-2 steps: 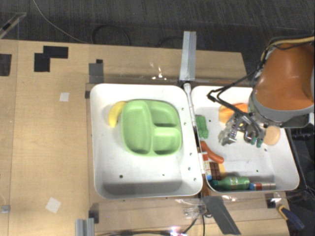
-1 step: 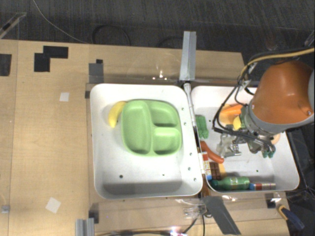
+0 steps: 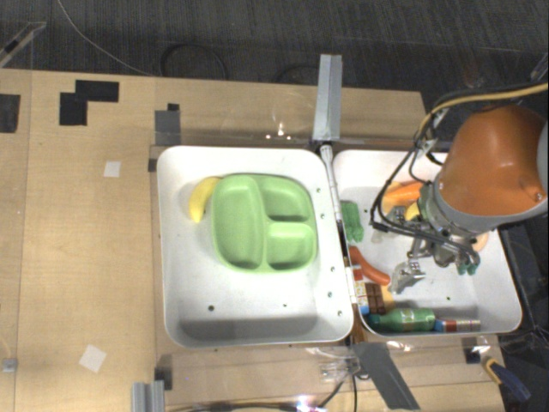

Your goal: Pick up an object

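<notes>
One fixed camera above the bench (image 3: 77,256), looking down at a slant — both white bins (image 3: 176,316) side by side mid-frame, moderately near. Dark floor along top; the arm (image 3: 497,166) enters from the right.

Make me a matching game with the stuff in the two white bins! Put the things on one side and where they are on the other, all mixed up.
Things:
1. green divided tray
2. yellow banana
3. green bottle
4. gripper

Places:
A. lying along the near edge of the right bin
B. tucked against the tray's left edge in the left bin
C. over the middle of the right bin, under the orange band of the arm
D. filling the middle of the left bin

Pairs: 1-D, 2-B, 3-A, 4-C
</notes>
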